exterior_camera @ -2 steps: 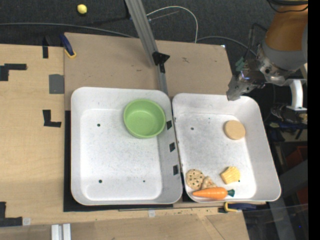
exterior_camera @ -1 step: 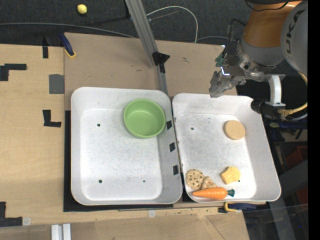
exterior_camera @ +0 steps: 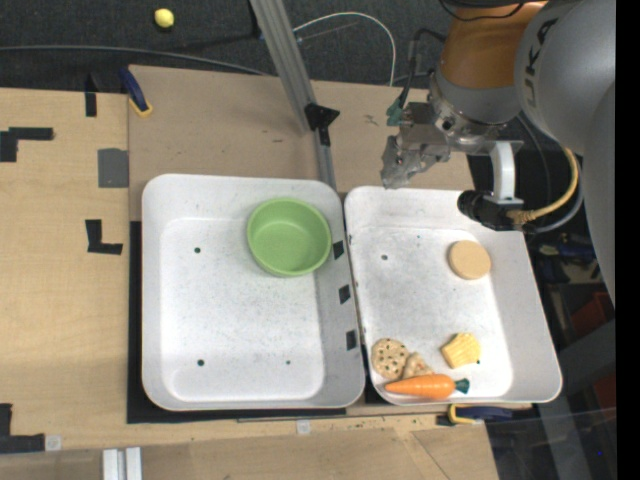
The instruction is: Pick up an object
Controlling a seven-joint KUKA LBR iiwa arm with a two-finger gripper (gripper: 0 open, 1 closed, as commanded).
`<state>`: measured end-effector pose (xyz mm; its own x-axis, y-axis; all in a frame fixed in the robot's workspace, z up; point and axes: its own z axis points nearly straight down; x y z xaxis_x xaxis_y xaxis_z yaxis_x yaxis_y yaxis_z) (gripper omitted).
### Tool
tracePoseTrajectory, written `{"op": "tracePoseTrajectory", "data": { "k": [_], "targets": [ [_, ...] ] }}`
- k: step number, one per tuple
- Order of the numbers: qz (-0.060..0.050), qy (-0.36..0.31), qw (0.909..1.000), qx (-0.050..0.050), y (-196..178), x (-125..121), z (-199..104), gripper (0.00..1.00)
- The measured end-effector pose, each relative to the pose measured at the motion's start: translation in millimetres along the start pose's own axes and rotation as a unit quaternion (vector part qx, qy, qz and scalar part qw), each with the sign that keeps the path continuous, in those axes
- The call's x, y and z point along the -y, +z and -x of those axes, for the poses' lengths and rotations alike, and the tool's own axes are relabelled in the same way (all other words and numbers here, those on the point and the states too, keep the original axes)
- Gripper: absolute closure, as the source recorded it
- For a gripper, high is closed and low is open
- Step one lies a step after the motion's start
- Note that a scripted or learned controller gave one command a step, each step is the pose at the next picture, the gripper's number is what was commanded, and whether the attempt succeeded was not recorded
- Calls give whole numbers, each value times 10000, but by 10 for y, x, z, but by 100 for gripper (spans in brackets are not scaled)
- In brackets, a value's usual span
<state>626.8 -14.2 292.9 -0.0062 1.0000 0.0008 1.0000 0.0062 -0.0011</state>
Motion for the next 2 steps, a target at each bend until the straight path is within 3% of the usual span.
{"op": "tracePoseTrajectory", "data": {
  "k": [2],
  "targets": [
    [0,1,10000,2,323,-201,-1013,100]
  ]
}}
